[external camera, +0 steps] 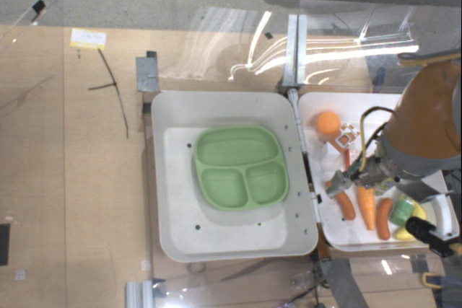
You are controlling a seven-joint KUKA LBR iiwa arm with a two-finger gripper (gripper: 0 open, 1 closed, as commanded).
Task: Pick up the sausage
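- Camera view: the sausage (347, 206) lies in the right bin (309, 155), just left of a carrot (367, 207)
- The end effector (339, 184) hovers at its upper end; whether it is wide or narrow, I cannot tell
- Best to straddle the sausage across its width, clear of the carrot

The grey KUKA arm (426, 155) shows as a bulky rounded body, its broad orange band (432, 112) a smooth, glossy shell with a soft highlight along its top edge. Below the band sits a grey collar of duller finish. A thin black cable (369, 128) loops out from the collar and curves toward the small grey metal two-finger gripper (339, 184), a cluster of angular parts. Behind the gripper a black block-shaped piece (432, 236) juts from the wrist housing
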